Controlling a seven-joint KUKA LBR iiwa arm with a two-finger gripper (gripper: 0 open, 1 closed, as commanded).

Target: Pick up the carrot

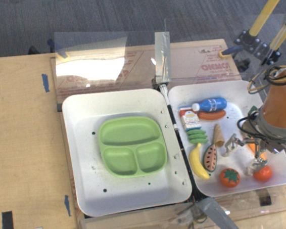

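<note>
The arm [280, 109] comes in from the right, its orange band sitting over the right-hand bin [231, 88], and the gripper [244, 152] hangs low inside that bin with its metal fingers [231, 145] spread apart, one toward the middle of the bin and one nearer the front right corner. Between those fingers lies a small orange shape, the carrot [252, 146], partly covered by the wrist and cables; whether the fingers touch it cannot be told from this slant. Just beside the nearer finger sits a red tomato [263, 173], and a second tomato [230, 177] with a green top rests at the front of the bin. Left of the gripper there is a brown cone [218, 135], a watermelon slice [210, 157] and a yellow banana [198, 162] along the bin's left wall. At the back, a blue and white bottle [210, 104] lies on its side with a red sausage [211, 115] just in front of it. Over in the left bin [80, 143], a green divided plate [132, 146] sits in the middle. Both bins rest side by side on the table [22, 149].
</note>
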